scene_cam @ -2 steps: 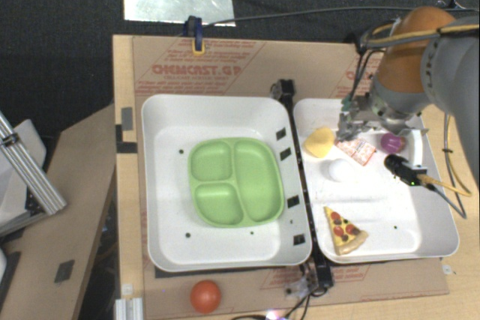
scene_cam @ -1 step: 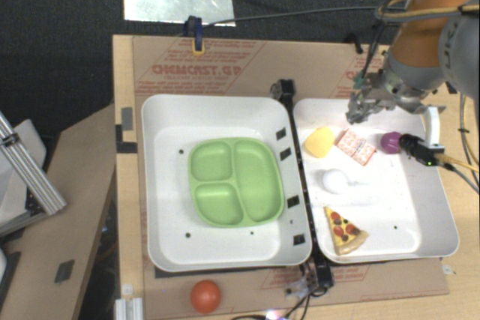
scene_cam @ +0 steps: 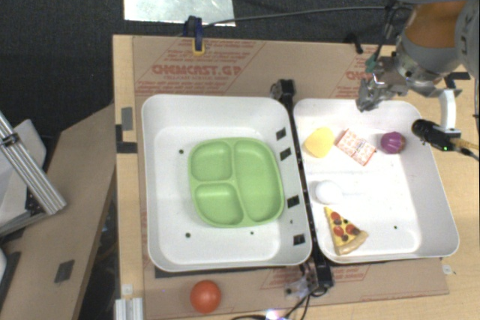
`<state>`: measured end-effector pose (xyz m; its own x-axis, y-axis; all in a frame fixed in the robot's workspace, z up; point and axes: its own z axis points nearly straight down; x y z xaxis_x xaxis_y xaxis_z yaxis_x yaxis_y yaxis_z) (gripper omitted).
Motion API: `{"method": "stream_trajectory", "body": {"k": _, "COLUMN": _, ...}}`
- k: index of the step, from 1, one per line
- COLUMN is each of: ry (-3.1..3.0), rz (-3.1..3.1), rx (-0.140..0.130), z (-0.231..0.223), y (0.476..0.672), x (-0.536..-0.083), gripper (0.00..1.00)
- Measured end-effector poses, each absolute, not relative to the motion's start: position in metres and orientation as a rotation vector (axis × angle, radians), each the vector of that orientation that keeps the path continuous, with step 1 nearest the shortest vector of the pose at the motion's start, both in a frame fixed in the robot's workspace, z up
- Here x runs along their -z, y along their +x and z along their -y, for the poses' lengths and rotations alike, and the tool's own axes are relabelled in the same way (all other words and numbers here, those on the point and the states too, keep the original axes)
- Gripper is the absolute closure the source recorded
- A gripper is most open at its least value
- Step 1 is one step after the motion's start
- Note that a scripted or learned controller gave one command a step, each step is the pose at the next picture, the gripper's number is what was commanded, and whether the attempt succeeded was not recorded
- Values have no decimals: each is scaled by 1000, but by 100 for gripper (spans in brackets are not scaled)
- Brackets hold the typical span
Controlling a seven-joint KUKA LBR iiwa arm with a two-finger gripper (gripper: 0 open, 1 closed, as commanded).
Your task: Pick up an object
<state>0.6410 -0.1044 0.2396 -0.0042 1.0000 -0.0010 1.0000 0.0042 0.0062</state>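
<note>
My pincer (scene_cam: 369,103) hangs above the far rim of the right bin (scene_cam: 431,198), over no object; whether it is released or clenched I cannot tell at this scale. Candidate objects lie in the right bin: a purple rounded piece (scene_cam: 392,142) nearest my pincer, a flat red-and-white patterned packet (scene_cam: 355,147), a smooth yellow lemon-like shape (scene_cam: 318,142), a small white ball (scene_cam: 327,192) pale against the bin floor, and a wedge-shaped pizza slice (scene_cam: 344,229) at the near side. To do this step well, I judge that I should move toward the near side, centre over the purple piece, and descend vertically, since its compact form suits a two-finger grasp. The left bin (scene_cam: 161,161) holds a glossy green divided tray (scene_cam: 234,182). An orange ball (scene_cam: 205,296) rests on the worktop (scene_cam: 225,64).
</note>
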Motion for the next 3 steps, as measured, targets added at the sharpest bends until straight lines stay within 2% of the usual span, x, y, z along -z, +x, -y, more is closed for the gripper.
{"method": "stream_trajectory", "body": {"k": 1, "ry": 2212, "rz": -2222, "rx": -7, "z": 105, "y": 642, "x": -294, "gripper": 100}}
{"method": "stream_trajectory", "body": {"k": 3, "ry": 2214, "rz": -2231, "rx": 1, "z": 22, "y": 593, "x": -256, "gripper": 100}}
